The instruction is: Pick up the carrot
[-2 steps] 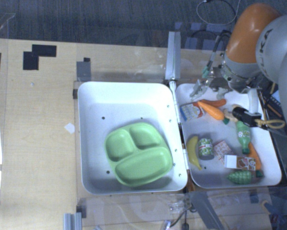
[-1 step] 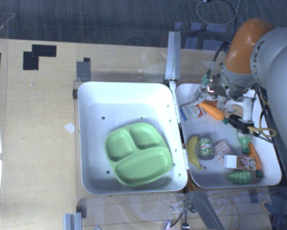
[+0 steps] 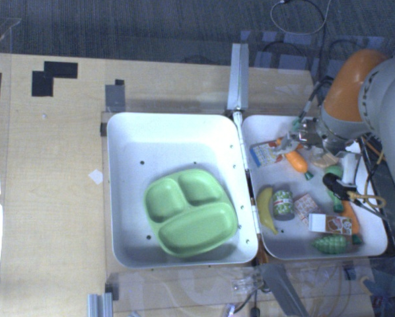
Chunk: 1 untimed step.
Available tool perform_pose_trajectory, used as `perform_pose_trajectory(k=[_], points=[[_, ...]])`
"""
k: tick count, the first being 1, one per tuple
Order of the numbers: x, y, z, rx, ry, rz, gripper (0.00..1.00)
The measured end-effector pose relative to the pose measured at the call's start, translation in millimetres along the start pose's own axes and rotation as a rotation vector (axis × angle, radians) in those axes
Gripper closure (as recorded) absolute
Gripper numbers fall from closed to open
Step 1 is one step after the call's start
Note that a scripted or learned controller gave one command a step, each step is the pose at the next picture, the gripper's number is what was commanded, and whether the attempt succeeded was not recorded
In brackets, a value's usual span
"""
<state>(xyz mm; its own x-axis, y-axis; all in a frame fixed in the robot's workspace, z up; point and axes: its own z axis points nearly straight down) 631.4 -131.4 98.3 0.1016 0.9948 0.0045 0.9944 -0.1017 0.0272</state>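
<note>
White plastic forms two shallow bins side by side on a pale wooden bench. At the near edge of the right bin (image 3: 381,244) lie a dark green knobbly vegetable (image 3: 331,244) and a small printed box (image 3: 329,224). Just beyond, a yellow banana (image 3: 266,209) lies beside a small green can (image 3: 282,203). The left bin (image 3: 125,177) holds a light green divided plate (image 3: 189,211). Farther back in the right bin, an orange carrot (image 3: 296,160) with a green end lies on the bin floor, next to a blue-and-white packet (image 3: 261,153). The gripper (image 3: 305,136) hangs just above the carrot's far end; whether its fingers are spread or closed cannot be told, and the carrot appears to rest in the bin.
</note>
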Motion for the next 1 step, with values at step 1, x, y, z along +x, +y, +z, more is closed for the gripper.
perform_pose_trajectory(k=[1], points=[[0.1,0.0,0.2,0.0,0.0,0.0,0.0]])
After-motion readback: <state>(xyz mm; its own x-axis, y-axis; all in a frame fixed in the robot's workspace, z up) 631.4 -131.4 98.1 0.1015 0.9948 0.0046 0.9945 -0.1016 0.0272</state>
